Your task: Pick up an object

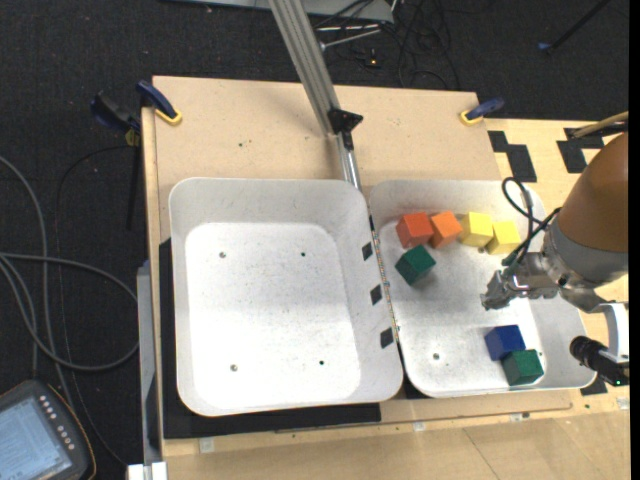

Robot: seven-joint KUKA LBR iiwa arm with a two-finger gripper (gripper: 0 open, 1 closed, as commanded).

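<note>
Now the gripper [497, 296] is seen low over the right bin [440, 373], just above the blue cube [504, 341], with a green cube [523, 367] touching that one's lower corner. For a clean pick, the approach is best centred on the blue cube alone, so its neighbour is not nudged. No object is seen in its hold; how far it is open cannot be told.

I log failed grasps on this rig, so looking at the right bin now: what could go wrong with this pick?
1. The gripper hangs over bare floor of the right bin, between blocks, so it may close on nothing.
2. The blue block touches a green block; a grasp there could nudge both.
</note>
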